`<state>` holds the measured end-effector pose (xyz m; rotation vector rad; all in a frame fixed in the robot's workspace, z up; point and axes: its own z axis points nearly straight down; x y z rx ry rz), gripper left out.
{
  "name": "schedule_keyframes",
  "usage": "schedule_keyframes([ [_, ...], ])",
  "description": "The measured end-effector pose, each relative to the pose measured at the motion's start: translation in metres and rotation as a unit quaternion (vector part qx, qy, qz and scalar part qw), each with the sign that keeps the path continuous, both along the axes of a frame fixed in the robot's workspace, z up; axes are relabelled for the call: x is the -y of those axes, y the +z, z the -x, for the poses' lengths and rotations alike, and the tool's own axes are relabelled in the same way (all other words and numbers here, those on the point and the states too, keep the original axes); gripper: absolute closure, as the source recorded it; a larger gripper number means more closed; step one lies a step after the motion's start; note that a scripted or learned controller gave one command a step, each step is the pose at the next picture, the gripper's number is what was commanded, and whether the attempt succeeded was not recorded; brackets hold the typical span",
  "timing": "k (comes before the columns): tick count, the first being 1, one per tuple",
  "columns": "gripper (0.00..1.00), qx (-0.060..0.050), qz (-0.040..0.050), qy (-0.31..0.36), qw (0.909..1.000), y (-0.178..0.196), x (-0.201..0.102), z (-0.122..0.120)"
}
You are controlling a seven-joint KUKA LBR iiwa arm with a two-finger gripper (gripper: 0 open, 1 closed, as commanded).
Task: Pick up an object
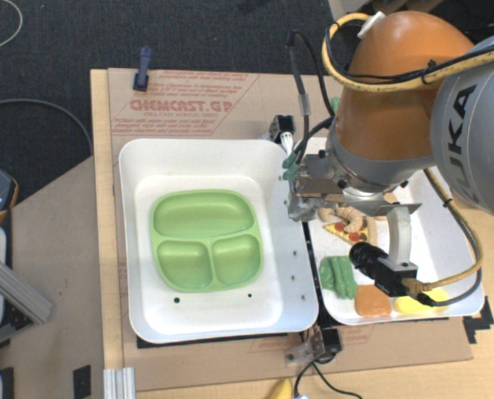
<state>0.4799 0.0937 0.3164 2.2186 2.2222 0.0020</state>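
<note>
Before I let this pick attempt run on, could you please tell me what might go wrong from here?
1. The small items in the right white bin, a green piece, an orange piece and a yellow piece, lie close together, so the tool might catch two or nudge one away.
2. The grey arm with its orange band hides much of that bin from the camera, so a failed grasp could go unnoticed.

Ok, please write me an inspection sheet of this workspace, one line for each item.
Surface: cardboard-covered bench bearing two white bins.
Job's things: right bin holds green piece, orange piece, yellow piece, pizza-like toy.
Clutter: green divided plate in left bin; blue clip on the cardboard.
Claw: over the right bin, hidden under the wrist; fingers not visible.
Cables: yellow-black cable near the wrist.
Surroundings: dark carpet.
</note>
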Motion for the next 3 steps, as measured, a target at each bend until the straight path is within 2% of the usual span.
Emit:
schedule_keyframes([
  [2,1.0,0.001,0.0006,0.001,1.0,0.02,-0.001,-0.001],
  [3,1.0,-0.006,0.0015,-0.004,1.0,-0.07,0.044,-0.029],
])
